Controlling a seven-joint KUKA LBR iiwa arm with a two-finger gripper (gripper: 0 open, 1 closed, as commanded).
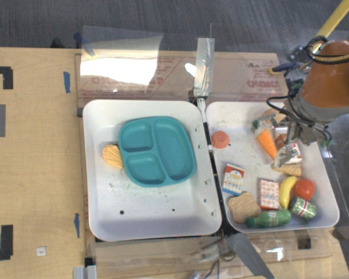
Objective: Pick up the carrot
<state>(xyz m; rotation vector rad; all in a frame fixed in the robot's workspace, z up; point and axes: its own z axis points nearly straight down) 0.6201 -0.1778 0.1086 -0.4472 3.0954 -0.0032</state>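
In the left bin [99, 214] a teal plate [157, 150] sits with a shell-shaped toy [112, 155] at its edge. In the right bin [323, 214] the carrot [267, 143] lies in the upper part among toy foods, seemingly not yet lifted. The gripper [292, 135] hangs just beside it, right; whether its jaws are apart or together, I cannot tell.

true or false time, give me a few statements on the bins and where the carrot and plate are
1. The teal divided plastic plate lies in the left white bin. True.
2. The orange tapered carrot lies on that plate. False: it lies in the right white bin.
3. The gripper is above the right bin, beside the carrot. True.
4. The green plastic bottle stands upright. False: it lies on its side.
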